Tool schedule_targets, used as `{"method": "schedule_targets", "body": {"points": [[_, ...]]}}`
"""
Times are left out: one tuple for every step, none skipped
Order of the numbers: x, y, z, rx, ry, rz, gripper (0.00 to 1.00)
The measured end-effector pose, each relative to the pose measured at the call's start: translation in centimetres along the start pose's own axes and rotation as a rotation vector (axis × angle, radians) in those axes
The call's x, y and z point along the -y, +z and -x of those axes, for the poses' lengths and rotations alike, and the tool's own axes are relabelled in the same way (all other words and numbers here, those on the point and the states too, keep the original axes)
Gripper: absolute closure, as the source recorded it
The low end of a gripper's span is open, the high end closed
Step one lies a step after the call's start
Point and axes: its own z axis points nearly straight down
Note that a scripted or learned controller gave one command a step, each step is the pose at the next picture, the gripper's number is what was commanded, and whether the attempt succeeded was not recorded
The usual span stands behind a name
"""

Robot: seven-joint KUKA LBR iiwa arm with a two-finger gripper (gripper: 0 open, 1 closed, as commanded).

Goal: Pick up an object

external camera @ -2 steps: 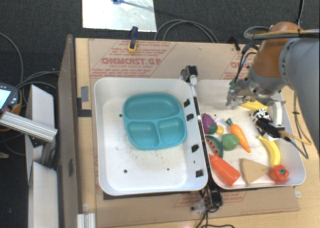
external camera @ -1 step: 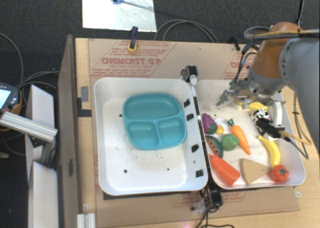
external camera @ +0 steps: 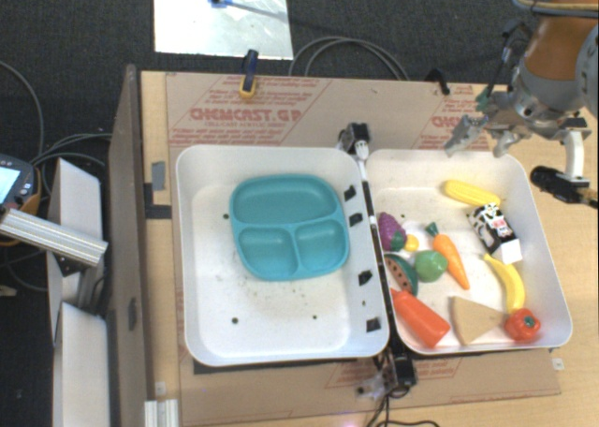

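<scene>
Brown cardboard-covered tabletop point(external camera: 281, 107) carries two shallow white plastic bins. Left bin point(external camera: 201, 322): teal three-compartment plastic tray point(external camera: 288, 227). Right bin point(external camera: 554, 303): toy food, including yellow plastic banana point(external camera: 508, 282), orange plastic carrot point(external camera: 452, 260). Grey two-finger gripper point(external camera: 484, 138) hovers above right bin's far rim, jaws apart, holding nothing.

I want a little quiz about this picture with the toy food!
1. True or false: the teal plate lies in the left bin.
2. Which toy lies nearest the right bin's front right corner? A) tomato B) corn C) carrot
3. Fill in: the gripper hovers above the right bin's ____ edge.

Key:
1. True.
2. A, the tomato; the corn is near the back and the carrot mid-bin.
3. Back; it holds nothing.
</scene>
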Motion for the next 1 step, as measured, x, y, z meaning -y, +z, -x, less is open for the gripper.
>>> {"method": "schedule_targets", "body": {"points": [[6.41,13.23,-0.89,-0.008,0.003,-0.024,0.0]]}}
